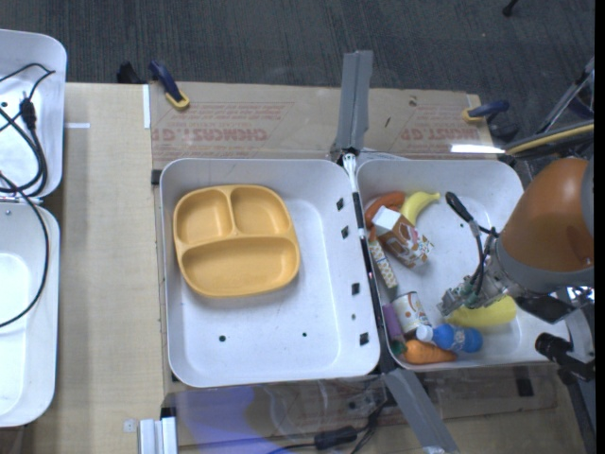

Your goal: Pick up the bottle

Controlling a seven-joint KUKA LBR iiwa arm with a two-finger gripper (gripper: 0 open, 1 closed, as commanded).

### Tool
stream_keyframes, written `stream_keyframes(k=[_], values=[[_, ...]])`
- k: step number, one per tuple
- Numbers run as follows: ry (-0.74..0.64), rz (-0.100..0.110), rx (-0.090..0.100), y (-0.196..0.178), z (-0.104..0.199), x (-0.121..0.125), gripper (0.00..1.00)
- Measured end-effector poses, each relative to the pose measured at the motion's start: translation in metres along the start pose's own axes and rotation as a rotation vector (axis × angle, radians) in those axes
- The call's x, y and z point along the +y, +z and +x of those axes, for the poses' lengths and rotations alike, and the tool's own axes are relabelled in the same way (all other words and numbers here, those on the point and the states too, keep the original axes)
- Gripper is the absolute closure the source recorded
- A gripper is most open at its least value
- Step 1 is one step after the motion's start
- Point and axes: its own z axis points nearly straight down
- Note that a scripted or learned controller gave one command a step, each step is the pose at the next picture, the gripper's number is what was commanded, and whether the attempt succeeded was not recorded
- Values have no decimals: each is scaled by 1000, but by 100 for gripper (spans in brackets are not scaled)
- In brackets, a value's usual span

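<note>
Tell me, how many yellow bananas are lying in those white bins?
2. One small yellow banana lies near the right bin's far edge; a second yellow banana lies near its front, partly under the gripper. Others may be hidden.

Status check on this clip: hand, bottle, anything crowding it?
Hand low in right bin, above yellow banana-shaped toy. Small blue bottle with white cap lying flat, ungrasped. Orange carrot toy and small can pressed alongside.

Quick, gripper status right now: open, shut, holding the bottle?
Gripper: cannot be told; low in the right bin, above the bottle.
</note>
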Motion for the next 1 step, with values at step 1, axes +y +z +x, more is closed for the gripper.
stream_keyframes(k=[1], values=[[1, 0, -3, 0, -1, -1, 0]])
